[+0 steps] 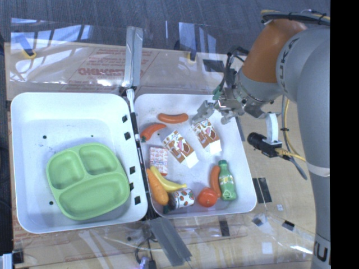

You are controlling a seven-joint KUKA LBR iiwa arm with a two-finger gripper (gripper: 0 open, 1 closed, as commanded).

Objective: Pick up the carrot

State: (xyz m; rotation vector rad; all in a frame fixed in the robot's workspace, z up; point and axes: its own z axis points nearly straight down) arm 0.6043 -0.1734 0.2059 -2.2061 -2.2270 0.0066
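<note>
- Arm [305, 94]: grey with an orange band, reaching in from the right, its wrist over the upper right corner of the right bin [242, 150].
- Hand [208, 112]: hangs over the top right part of the right bin, just above a milk carton [206, 134]; whether its fingers stand apart or together I cannot tell from here.
- Carrot [158, 191]: orange, lying near the bottom left of the right bin, close by the left wall, well apart from the hand. A banana [166, 182] lies across it, touching.
- Second milk carton [180, 148]: middle of the right bin, beside the first.
- Sausage [173, 117]: near the bin's top wall.
- Red-orange pepper [152, 130]: at the upper left of the bin.
- Small striped packet [159, 159]: just above the banana.
- Can [182, 198], tomato [207, 197], green bottle [226, 181]: along the bottom, the bottle to the right.
- Left bin [33, 116]: holds a green divided plate [87, 180].
</note>
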